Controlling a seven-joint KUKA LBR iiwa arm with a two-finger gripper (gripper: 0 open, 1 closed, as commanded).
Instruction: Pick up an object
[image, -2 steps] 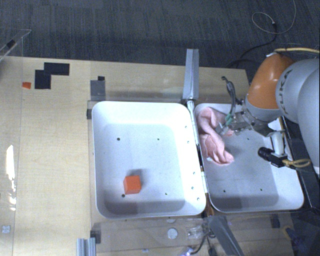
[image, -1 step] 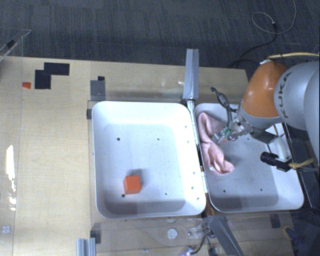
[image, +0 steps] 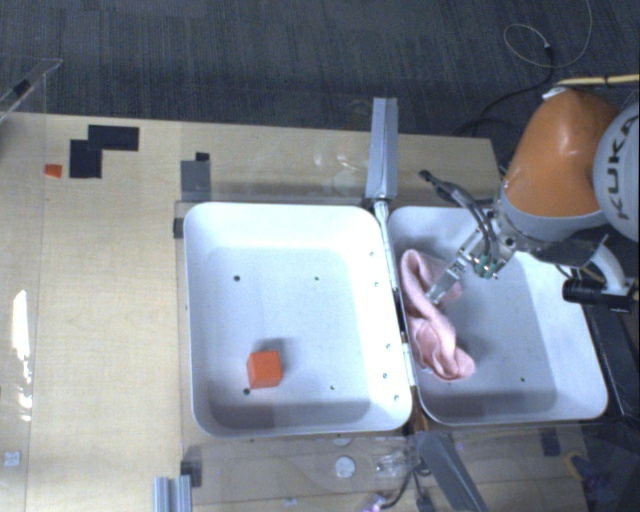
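Your end effector (image: 447, 287) sits in the right half of the frame, its thin dark fingers pressed down into the upper part of a soft pink cloth; you cannot tell from this angle whether they are spread or closed, or whether any fabric lies between them.

Starting at the far left, you see a pale wooden tabletop (image: 100, 330) with a tiny orange square marker (image: 53, 171) near its upper left corner and a black stepped patch (image: 98, 148) just beside it. Next comes the left shallow white bin (image: 285, 230), where a small orange cube (image: 265, 369) rests on the floor toward the lower left, well apart from the walls. A grey metal bar (image: 382, 150) stands upright above the seam where the two bins meet.

In the right shallow white bin (image: 530, 380), the crumpled pink cloth (image: 436, 330) lies against the left wall, stretching from mid-height down toward the lower centre. At the upper right of the frame, you see the arm's orange band (image: 558, 150) and grey housing looming over that bin's edge.
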